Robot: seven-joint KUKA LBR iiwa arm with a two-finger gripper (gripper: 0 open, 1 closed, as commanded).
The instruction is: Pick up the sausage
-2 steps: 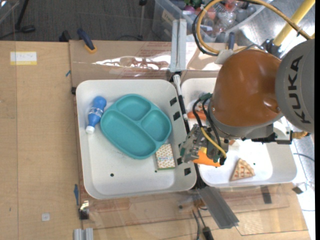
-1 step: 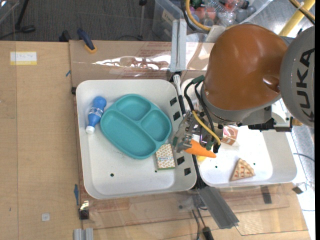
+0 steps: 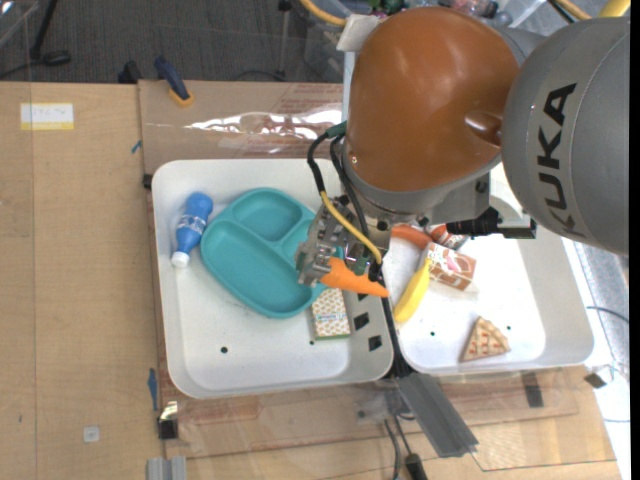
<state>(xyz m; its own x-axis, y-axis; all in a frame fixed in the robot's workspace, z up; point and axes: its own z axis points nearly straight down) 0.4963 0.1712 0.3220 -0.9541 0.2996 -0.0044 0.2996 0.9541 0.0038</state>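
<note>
From the camera above, you are looking at the glossy orange band and grey arm (image 3: 470, 118) covering the bins' far edge. The metal gripper (image 3: 322, 248) is hanging over the left bin (image 3: 250, 368), by the smooth teal divided plate (image 3: 262, 250); open or clenched, you cannot tell. A tapered orange carrot (image 3: 352, 280) is lying just beside it. The sausage (image 3: 410, 236), a rounded reddish end, is peeking out under the arm in the right bin (image 3: 530, 338), near a curved yellow banana (image 3: 412, 293).
</note>
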